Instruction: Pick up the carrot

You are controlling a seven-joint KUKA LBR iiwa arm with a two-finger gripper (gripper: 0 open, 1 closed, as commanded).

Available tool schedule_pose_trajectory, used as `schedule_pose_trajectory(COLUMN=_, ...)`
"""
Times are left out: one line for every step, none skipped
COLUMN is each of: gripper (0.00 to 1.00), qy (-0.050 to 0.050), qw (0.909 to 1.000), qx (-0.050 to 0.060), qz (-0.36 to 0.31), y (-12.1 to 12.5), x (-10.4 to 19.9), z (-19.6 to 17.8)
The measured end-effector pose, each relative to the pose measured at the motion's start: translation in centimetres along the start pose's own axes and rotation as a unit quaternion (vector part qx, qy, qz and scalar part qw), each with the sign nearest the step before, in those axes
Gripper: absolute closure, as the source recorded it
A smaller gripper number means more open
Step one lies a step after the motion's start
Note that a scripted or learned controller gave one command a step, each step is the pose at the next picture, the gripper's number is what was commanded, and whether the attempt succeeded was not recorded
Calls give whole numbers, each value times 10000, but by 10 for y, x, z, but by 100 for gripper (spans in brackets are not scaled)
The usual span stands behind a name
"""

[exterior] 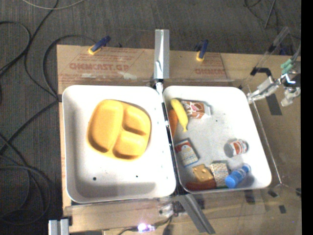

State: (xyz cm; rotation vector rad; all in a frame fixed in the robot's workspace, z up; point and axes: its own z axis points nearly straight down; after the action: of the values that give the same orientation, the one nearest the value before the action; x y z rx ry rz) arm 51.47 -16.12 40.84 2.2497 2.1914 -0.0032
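You see two white bins side by side on the counter. The left bin carries a yellow divided tray, sitting toward its upper middle.

The carrot lies in the right bin, pressed against that bin's left wall at about 9 o'clock from its middle. Its long axis runs close to 12-to-6, along the wall; which end is the tip you cannot tell from here. A banana lies just beside it, overlapping its upper part, with its long axis tilted from about 11 to 5 o'clock. At 1 o'clock from the carrot lies a red-and-white packet, touching the banana's upper end. At 5 o'clock from the carrot lies a small red box. Further toward the bin's 6 o'clock edge you find a brown biscuit-like piece, a speckled packet and a blue bottle on its side. A small can lies at about 3 o'clock in the bin, well apart from the carrot.

The gripper hangs outside the right bin, past its 1 o'clock corner, well apart from the carrot. Whether the jaws are apart or together you cannot tell.
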Motion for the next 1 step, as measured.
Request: schedule_pose_trajectory(gripper=0, qy=8, qw=9921, qx=0, qz=-1256, y=-22, x=37, z=76)
